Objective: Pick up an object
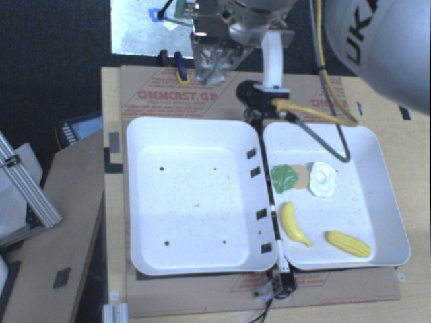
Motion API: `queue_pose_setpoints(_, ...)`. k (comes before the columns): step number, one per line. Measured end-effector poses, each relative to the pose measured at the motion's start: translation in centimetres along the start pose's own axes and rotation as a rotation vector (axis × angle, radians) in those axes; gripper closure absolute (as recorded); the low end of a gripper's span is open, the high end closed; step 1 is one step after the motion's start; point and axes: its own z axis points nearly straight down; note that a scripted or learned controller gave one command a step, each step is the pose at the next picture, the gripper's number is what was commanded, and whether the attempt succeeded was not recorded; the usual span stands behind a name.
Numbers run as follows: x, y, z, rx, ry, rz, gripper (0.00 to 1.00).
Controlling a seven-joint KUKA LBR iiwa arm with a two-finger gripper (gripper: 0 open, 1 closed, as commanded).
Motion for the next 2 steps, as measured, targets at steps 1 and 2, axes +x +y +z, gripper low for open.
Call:
queue_pose_setpoints(1, -0.61, -9.25, -1.6, 0.008, 0.0, -0.007, 1.0)
queue_pose_setpoints(2, -0.66, -8.99, -1.34, 0.01, -0.003, -0.004, 0.0)
